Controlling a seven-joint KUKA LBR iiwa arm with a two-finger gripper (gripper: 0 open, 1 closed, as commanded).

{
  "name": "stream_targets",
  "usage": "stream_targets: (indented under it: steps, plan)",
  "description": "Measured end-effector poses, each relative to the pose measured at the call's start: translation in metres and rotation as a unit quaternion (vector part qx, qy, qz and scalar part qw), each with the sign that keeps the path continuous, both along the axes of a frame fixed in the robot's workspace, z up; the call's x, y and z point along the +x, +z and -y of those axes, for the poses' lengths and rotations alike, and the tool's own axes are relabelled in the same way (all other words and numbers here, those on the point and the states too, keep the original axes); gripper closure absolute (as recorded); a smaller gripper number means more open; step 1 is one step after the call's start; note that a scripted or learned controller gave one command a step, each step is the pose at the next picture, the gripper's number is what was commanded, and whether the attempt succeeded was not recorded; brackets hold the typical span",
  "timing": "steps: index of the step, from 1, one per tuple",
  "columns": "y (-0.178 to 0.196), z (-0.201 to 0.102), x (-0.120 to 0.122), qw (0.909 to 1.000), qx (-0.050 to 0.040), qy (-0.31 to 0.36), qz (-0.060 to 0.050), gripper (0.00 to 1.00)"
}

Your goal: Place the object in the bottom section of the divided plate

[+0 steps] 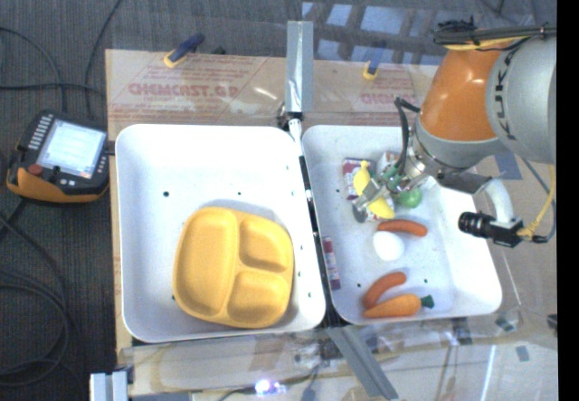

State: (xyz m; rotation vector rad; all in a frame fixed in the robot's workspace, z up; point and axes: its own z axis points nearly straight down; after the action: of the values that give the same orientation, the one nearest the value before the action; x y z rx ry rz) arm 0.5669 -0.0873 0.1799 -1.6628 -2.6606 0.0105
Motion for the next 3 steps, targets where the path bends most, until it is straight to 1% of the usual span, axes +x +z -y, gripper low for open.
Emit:
stream_targets:
  steps: [1, 2, 3]
  plan:
    - [0.000, -0.004, 0.051, 0.9986, 0.0001, 0.053, 0.001, 1.00]
    - [-0.053, 0.041, 0.055, 0.9992, 0.0005, 0.041, 0.000, 1.00]
    - [-0.065, 0.049, 0.060, 0.9996, 0.0003, 0.028, 0.001, 1.00]
